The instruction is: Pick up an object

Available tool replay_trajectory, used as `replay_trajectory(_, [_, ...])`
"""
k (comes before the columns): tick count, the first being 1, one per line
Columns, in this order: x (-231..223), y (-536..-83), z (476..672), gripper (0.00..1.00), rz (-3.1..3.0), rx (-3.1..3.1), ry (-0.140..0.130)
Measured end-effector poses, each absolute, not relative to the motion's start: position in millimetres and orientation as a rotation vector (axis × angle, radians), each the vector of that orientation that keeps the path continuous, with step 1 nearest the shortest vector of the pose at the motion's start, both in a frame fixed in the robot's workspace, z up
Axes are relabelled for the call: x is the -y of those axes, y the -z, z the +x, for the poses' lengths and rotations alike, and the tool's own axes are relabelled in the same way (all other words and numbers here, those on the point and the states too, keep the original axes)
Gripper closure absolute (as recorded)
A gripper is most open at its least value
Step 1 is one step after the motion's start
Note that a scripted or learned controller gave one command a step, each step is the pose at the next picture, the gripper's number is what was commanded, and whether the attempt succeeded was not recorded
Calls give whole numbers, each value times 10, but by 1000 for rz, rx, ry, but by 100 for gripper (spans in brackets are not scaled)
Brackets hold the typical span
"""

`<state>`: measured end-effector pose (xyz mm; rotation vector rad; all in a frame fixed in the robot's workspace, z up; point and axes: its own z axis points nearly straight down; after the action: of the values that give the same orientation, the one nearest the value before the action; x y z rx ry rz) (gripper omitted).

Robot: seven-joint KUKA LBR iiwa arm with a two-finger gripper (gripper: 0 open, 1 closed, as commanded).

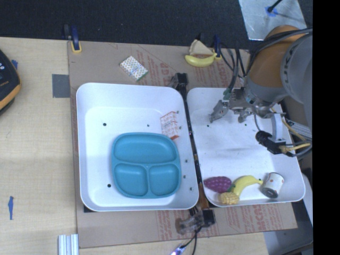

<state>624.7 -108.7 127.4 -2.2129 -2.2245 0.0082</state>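
- The gripper [229, 112] hangs spread and empty over the right bin [212, 142].
- The toy banana [245, 184] lies well below it, near the front wall.
- Risk: descending here grabs nothing; neighbouring grapes [217, 183] crowd any grasp.

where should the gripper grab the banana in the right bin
Grip the banana across its curved middle, coming straight down. It lies flat by the near wall, corn touching its lower end and a can at its tip, so the mid-body looks freest.
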Motion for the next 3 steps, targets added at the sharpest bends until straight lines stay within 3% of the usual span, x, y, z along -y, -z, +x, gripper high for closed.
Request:
replay_trajectory(1, [1089,-913,6146,0,-2215,2224,-7])
replay_trajectory(2, [997,-922,6361,0,-2215,2227,-3])
replay_trajectory(3, [950,-923,6430,0,-2214,2228,-3])
